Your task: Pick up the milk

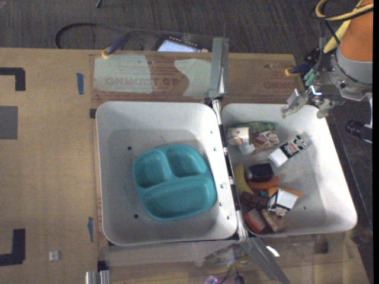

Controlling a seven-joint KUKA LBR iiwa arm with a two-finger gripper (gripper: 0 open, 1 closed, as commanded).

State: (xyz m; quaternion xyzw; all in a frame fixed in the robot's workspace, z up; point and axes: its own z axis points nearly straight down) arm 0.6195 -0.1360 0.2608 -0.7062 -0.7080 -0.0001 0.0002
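Observation:
The milk [289, 149] is a small white carton with black patches, lying on its side in the upper middle of the right bin [331, 176]. My gripper [307, 105] hangs over the bin's back right rim, up and to the right of the milk and well apart from it. Its two fingers [292, 104] are spread open with nothing between them.
Around the milk lie a brown snack pack [265, 139], an orange-and-white carton [238, 135], a black item [260, 171], a second white carton [282, 201] and several small foods along the bin's left side. A teal divided plate [173, 181] sits in the left bin [112, 129].

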